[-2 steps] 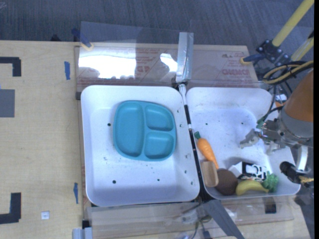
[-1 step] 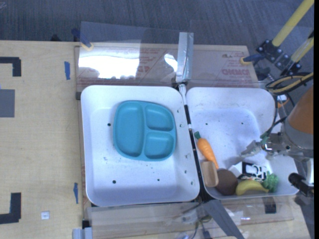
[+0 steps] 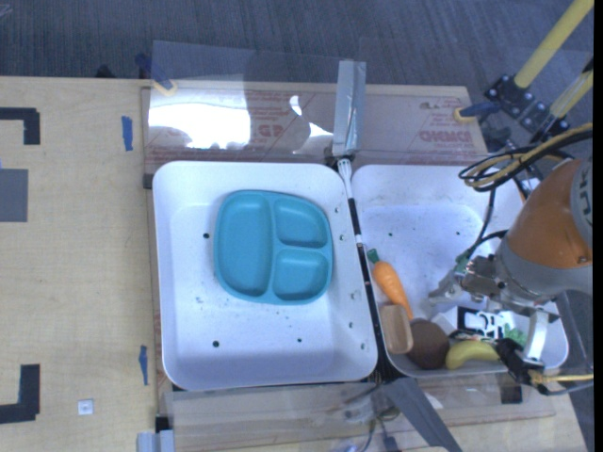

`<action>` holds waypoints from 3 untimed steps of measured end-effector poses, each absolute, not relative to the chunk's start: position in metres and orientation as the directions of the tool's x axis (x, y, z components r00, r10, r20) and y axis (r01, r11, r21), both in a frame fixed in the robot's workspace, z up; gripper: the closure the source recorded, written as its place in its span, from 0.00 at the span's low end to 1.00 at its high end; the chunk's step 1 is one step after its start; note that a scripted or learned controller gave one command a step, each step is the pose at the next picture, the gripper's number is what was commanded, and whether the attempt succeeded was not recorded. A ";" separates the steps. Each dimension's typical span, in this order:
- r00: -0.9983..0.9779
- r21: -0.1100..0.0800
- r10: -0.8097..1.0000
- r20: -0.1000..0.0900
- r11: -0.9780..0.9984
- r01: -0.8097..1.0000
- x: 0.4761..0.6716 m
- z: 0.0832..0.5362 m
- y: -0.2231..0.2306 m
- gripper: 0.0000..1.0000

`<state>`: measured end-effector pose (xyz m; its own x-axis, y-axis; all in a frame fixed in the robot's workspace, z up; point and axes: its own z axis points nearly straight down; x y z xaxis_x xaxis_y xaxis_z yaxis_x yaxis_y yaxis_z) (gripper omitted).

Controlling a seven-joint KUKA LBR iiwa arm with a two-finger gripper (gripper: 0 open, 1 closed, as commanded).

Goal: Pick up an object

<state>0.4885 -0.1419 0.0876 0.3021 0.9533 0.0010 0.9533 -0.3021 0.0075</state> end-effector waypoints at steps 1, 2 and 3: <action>0.092 0.007 0.996 0.000 -0.092 0.996 0.482 0.087 -0.183 0.00; 0.093 0.009 0.996 -0.001 -0.093 0.996 0.484 0.097 -0.184 1.00; -0.210 0.009 0.978 -0.007 0.210 0.978 0.483 0.088 -0.126 1.00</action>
